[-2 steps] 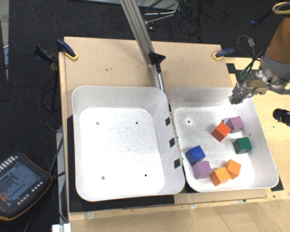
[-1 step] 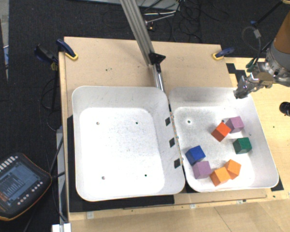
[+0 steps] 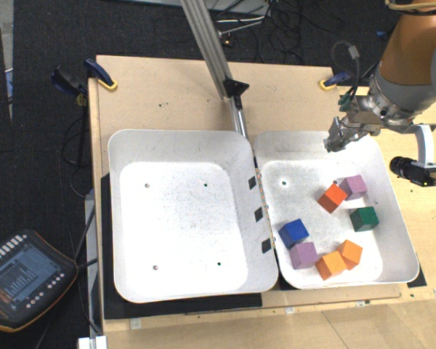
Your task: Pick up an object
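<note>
We cannot tell how the fingers (image 3: 334, 141) stand; they hang above the right bin's (image 3: 396, 267) far edge. On the worktop (image 3: 174, 93), the left bin (image 3: 182, 209) sits beside it. The blocks (image 3: 333, 197) lie scattered in the right bin, apart from the fingers.

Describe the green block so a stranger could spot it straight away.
Look in the right-hand white bin, the one holding all the coloured blocks. Near its right wall, about midway down, sits the green block, just below a purple block and an orange block. It is the only green one, darker than every neighbour.
</note>
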Controlling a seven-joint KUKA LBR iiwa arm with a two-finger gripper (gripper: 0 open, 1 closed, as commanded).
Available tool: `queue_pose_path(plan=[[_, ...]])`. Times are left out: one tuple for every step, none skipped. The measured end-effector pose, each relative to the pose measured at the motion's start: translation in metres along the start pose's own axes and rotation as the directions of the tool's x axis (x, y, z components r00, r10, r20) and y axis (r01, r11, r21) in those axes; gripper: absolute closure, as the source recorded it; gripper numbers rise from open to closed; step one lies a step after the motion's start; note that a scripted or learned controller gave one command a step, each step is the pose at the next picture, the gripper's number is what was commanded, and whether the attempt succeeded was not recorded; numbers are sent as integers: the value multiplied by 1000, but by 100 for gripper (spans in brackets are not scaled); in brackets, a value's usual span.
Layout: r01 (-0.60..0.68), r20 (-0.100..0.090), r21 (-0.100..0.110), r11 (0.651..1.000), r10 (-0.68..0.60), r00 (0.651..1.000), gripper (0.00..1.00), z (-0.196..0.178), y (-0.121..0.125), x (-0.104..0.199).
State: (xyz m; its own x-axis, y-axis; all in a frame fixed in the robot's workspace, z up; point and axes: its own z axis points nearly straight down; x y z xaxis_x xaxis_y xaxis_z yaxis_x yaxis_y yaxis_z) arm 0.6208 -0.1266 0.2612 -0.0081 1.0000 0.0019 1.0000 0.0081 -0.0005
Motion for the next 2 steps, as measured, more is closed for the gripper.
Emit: queue_pose_path(plan=[[0,0,1,1000,0,1000,100,15,7,56],[1,0,-3,1000,-1,1000,100,16,21,115]])
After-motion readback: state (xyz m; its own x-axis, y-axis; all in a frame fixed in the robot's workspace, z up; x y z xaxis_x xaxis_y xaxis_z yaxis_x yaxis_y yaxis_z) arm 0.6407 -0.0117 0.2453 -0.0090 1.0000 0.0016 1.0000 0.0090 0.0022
